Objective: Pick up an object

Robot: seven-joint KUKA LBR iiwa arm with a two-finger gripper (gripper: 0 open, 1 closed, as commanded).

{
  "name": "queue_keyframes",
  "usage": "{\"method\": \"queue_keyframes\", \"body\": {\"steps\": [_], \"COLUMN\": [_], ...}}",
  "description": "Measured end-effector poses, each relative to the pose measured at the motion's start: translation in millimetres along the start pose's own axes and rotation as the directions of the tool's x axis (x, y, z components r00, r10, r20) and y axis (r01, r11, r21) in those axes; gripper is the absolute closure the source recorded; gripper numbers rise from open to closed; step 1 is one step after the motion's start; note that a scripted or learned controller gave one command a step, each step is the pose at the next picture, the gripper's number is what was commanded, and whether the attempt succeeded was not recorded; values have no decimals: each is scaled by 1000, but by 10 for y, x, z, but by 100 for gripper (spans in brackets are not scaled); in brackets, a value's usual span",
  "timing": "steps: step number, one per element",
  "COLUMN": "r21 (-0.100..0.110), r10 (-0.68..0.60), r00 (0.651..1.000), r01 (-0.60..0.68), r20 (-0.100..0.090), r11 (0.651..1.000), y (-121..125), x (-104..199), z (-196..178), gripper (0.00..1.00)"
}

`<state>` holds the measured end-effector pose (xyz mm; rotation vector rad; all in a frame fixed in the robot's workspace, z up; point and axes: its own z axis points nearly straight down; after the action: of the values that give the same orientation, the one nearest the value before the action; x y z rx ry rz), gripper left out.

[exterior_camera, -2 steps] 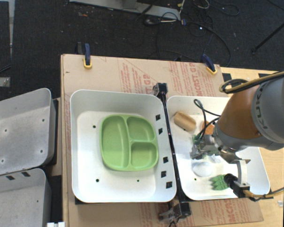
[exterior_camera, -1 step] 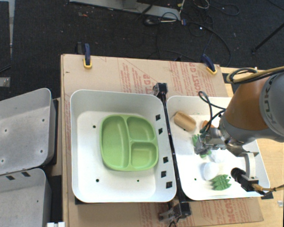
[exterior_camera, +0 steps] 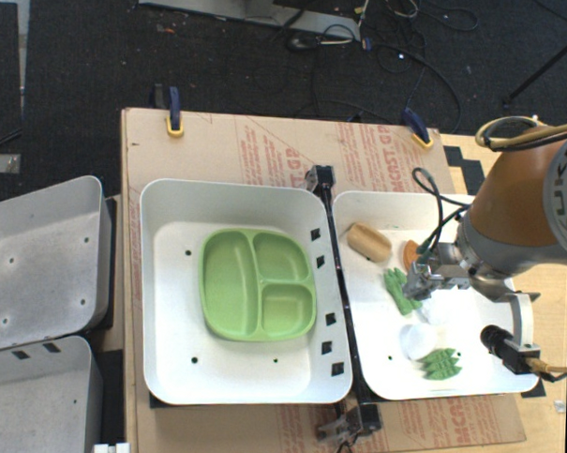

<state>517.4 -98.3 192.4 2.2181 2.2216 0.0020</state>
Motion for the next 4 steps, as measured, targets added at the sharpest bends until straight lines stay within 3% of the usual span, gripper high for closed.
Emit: {"method": "queue_keyframes", "body": {"steps": [1,2,4], "r21": [0,2,0], "r10": [-1,-4,-6], "r00": [1000,1000,1000], "r01": [1,4,6], "r20": [0,0,-1], "r11": [1000,1000,1000], "y": [-69,106,698], "x": [-33,419,1404], "z": [-456,-355,-387], "gripper": [100,100,100]}}
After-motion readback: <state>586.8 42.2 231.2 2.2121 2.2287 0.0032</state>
